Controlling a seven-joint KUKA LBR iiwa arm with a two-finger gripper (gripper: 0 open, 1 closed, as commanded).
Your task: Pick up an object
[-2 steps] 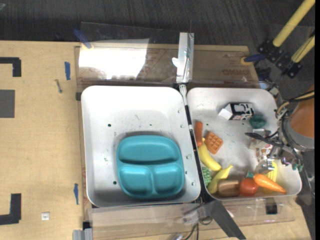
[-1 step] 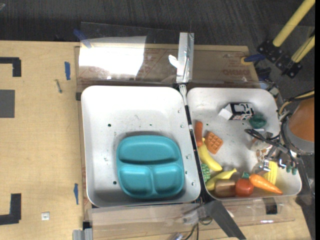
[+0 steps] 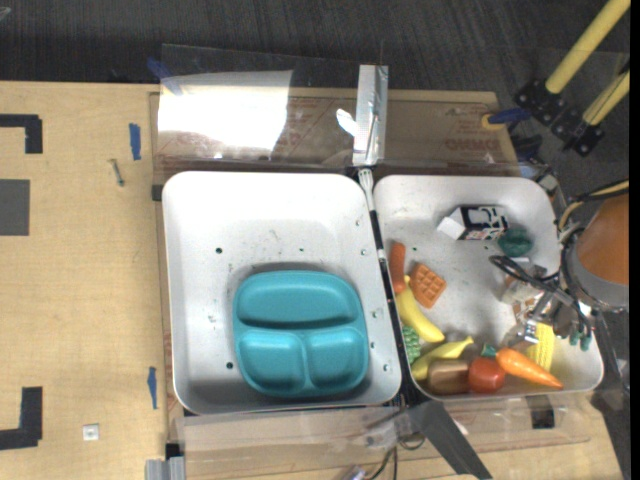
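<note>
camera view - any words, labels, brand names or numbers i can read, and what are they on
None can be read.
White card with black print in the right bin: marks too blurred to read.
Red printing on the cardboard behind the bins: too faint and small to read.

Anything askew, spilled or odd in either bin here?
Nothing spilled or damaged. The teal tray lies flat in the left bin. The toy food, including a banana and carrot, is bunched along the right bin's near edge.
</note>
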